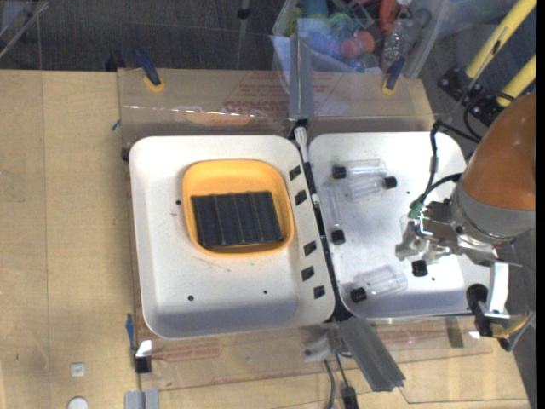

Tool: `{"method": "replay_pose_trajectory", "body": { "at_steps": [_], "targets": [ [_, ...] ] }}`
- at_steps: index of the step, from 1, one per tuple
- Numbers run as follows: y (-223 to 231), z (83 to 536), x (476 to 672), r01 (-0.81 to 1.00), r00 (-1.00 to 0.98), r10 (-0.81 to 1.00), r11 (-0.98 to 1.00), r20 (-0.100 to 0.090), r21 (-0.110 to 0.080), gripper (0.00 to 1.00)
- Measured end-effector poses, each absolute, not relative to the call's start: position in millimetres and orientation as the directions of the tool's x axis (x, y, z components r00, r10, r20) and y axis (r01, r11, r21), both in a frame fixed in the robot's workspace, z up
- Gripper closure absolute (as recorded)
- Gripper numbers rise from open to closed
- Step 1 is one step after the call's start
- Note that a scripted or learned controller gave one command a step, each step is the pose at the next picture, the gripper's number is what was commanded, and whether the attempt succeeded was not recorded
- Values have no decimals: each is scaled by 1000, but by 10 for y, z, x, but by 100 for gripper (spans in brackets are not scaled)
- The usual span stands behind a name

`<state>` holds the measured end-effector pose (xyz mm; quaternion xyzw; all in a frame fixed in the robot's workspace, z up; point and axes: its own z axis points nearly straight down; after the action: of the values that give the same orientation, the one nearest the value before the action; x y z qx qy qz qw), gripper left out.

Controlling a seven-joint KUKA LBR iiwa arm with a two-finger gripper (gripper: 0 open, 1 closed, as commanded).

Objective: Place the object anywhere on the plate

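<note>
A squarish orange plate (pixel 237 177) with rounded corners sat in the glossy left bin (pixel 162 271), bearing a dark ribbed slab (pixel 237 218). Clear plastic tubes with black caps (pixel 366 177) (pixel 377 281) lay in the right bin (pixel 443 156). The jaws hung over that bin's right side amid metal clutter; whether they were open could not be told

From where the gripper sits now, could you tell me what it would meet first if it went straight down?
Most likely the white floor of the right bin. The gripper hangs over a bare patch there, between the upper clear bottles and the lower clear bottle. Its height is hard to judge from this slanted view.
</note>
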<state>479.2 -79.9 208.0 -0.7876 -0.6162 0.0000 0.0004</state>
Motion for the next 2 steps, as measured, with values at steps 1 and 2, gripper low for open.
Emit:
{"method": "replay_pose_trajectory", "body": {
  "at_steps": [1,2],
  "targets": [
    [-697,1836,5449,981,194,981,-194,0,-2,100],
    [-437,1841,6093,998,56,998,-56,-2,0,100]
  ]
}}
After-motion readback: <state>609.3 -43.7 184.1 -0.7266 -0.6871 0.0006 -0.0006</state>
